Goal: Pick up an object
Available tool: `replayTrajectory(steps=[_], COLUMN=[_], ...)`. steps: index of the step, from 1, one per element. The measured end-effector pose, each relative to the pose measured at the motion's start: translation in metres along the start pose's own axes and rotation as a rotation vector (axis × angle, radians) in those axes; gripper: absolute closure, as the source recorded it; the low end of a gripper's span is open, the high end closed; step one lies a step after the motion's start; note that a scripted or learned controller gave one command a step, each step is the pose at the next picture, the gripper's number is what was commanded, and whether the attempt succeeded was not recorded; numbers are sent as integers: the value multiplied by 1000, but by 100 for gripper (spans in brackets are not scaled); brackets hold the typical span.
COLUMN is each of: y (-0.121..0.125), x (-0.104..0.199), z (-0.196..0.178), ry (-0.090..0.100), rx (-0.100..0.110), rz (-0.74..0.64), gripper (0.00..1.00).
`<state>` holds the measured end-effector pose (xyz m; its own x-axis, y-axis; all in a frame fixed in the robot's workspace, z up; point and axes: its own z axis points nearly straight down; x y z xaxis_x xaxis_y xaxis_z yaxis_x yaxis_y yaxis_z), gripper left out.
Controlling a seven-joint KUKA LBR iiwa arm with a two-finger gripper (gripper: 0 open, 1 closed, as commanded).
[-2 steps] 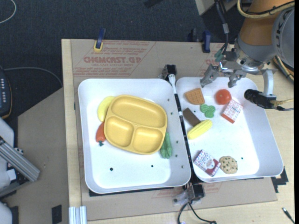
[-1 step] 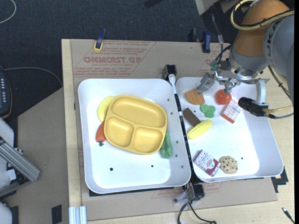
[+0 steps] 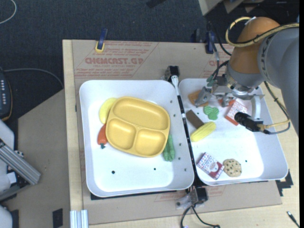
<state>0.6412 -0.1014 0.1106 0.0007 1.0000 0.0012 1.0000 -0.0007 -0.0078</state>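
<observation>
Gripper (image 3: 227,95) hung low in the right bin (image 3: 266,167) — grip state hidden — near broccoli (image 3: 211,111) and corn (image 3: 202,131); tray (image 3: 137,126) lay left.

Two shallow white bins sit side by side on the worktop (image 3: 118,56). The left bin (image 3: 90,141) holds a yellow divided tray (image 3: 137,126) lying flat — a yellow banana-like piece (image 3: 105,109) pokes out at its upper left, an orange-red carrot (image 3: 102,136) lies against its left edge, and a green vegetable (image 3: 169,149) rests at its lower right. In the right bin (image 3: 270,160) the grey arm (image 3: 280,56) with its orange band reaches down at the far end, its gripper (image 3: 223,93) low among the items there. Near it lie a small green piece (image 3: 211,112), a brown bar (image 3: 194,118), a corn cob (image 3: 203,131) and a red-and-white packet (image 3: 235,112) — farther forward, a cookie (image 3: 232,167) beside another small red-and-white packet (image 3: 209,165).
</observation>
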Motion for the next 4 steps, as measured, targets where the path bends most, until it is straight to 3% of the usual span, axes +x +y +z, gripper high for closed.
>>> replayTrajectory(steps=[1,2,4], y=[-1,1,13], x=[1,1,11], z=[28,15,-90], ry=[0,-1,-2], rx=[-2,-9,-16], rz=[0,0,-3], gripper=[0,100,100])
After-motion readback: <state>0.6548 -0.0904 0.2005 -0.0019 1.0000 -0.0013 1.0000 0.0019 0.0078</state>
